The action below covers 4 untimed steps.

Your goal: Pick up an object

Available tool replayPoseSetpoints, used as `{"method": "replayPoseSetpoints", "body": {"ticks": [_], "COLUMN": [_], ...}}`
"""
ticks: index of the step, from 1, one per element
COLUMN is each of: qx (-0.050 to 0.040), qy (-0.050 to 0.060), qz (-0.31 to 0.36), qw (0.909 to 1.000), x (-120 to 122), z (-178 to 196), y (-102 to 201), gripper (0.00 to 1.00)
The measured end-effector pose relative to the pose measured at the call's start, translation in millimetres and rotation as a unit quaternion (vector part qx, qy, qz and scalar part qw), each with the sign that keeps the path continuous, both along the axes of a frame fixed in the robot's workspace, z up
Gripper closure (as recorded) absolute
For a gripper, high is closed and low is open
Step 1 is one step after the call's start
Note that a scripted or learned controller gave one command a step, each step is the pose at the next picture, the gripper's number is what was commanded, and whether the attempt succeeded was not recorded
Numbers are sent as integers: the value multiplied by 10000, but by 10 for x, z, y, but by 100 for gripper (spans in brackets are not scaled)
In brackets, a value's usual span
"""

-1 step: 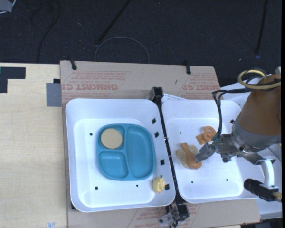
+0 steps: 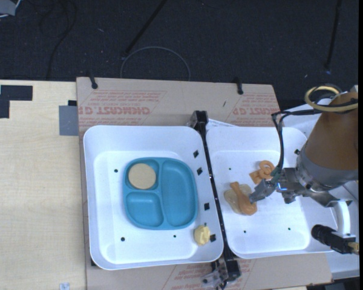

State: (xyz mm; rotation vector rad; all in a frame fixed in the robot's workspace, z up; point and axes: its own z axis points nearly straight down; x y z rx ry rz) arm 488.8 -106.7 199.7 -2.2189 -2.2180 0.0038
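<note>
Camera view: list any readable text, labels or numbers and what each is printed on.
"CHEMCRAFT, G.P." or close to it, red print seen reversed and upside down, on the cardboard sheet behind the left bin; letters are blurred, so the reading is uncertain.
The same red print repeats on the cardboard behind the right bin: only fragments legible.
Faint red print on the cardboard at the front edge: too blurred to read.
Bins, blue divided tray: no text seen.

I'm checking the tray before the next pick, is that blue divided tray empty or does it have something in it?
Not empty. The blue tray in the left bin holds one tan round piece in its upper-left compartment.
</note>
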Motion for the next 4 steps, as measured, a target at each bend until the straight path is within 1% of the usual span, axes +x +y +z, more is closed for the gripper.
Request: {"method": "replayPoseSetpoints", "body": {"ticks": [1,2,3,4], "qx": [7,6,6,-4], "qy": [23,18,15,-18], "qz": [6,1,-36,-29], "qw": [10000,10000,10000,10000], "x": [56,42,43,-8], "z": [-557,-1095,-972,-539], "y": [89,101,83,38], "gripper": [0,0,100,100]}}
